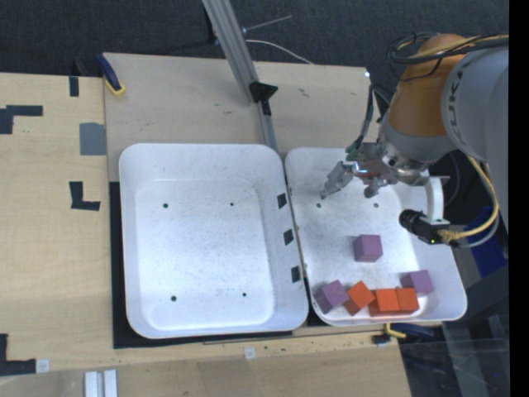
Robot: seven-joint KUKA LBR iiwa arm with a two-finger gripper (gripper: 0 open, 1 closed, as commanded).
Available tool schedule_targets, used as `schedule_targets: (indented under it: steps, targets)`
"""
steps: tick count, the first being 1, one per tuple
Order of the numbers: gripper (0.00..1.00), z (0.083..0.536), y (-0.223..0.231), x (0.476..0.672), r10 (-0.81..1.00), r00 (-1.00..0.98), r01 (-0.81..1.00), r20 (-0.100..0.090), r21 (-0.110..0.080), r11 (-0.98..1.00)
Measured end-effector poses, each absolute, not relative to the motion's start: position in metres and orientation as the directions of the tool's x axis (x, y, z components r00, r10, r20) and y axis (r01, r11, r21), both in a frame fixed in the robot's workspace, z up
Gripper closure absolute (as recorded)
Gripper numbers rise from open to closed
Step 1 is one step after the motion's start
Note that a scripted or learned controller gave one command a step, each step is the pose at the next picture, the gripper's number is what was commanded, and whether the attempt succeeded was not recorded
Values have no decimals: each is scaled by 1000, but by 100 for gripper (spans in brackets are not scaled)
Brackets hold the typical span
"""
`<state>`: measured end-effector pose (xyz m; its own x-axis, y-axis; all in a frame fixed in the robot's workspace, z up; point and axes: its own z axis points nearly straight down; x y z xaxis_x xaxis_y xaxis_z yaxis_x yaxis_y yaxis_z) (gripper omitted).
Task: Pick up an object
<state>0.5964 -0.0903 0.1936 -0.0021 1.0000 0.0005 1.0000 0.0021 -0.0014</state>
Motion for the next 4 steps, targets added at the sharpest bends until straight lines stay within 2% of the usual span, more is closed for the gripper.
schedule_targets:
  steps: [1, 2, 3, 4]
  targets:
    - [0, 301, -45, 664, 1000, -7, 1000, 0, 10, 7]
    - [0, 214, -77, 591, 1000, 3, 1000, -1, -14, -3]
    - [0, 179, -167, 556, 1000, 7, 1000, -4, -6, -7]
    - [0, 95, -175, 525, 1000, 1, 1000, 2, -11, -1]
